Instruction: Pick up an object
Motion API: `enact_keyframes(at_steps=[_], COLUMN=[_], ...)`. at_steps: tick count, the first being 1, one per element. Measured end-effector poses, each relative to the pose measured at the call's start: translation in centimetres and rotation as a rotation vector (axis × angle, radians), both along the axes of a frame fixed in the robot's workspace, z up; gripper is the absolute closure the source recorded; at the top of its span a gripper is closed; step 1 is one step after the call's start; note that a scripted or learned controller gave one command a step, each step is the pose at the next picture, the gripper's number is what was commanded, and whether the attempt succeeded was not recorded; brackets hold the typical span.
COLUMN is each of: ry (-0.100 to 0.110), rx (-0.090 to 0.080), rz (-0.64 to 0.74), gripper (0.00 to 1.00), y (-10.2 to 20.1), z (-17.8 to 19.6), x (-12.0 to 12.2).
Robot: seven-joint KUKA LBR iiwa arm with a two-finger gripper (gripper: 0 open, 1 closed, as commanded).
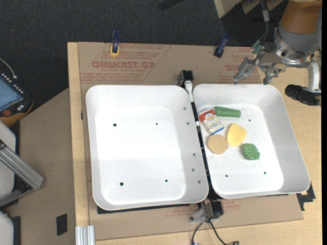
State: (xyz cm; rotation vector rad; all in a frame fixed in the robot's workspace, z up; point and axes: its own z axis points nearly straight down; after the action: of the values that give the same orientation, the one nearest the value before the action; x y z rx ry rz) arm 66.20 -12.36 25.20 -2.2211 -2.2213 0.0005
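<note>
The right bin [286,152] holds several small objects: a green cylinder [227,112], a red and white packet [210,121], a round tan disc [217,144], a yellow lemon-like piece [236,135] and a green knobbly ball [250,151]. My gripper [257,74] hangs above the far edge of the right bin, well behind the objects. Its two fingers are spread apart with nothing between them.
The left bin [102,137] lies beside the right one on a cardboard sheet [153,60]. Blue and yellow clamps [115,44] sit at the sheet's far edge. A black fitting [185,77] stands between the bins at the back.
</note>
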Motion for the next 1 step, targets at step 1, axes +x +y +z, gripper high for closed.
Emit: enact_keyframes(at_steps=[1], ry=[-0.003], rx=[-0.001], rz=[0.001], gripper=[1.0], y=[0.01], z=[1.09], x=[0.06])
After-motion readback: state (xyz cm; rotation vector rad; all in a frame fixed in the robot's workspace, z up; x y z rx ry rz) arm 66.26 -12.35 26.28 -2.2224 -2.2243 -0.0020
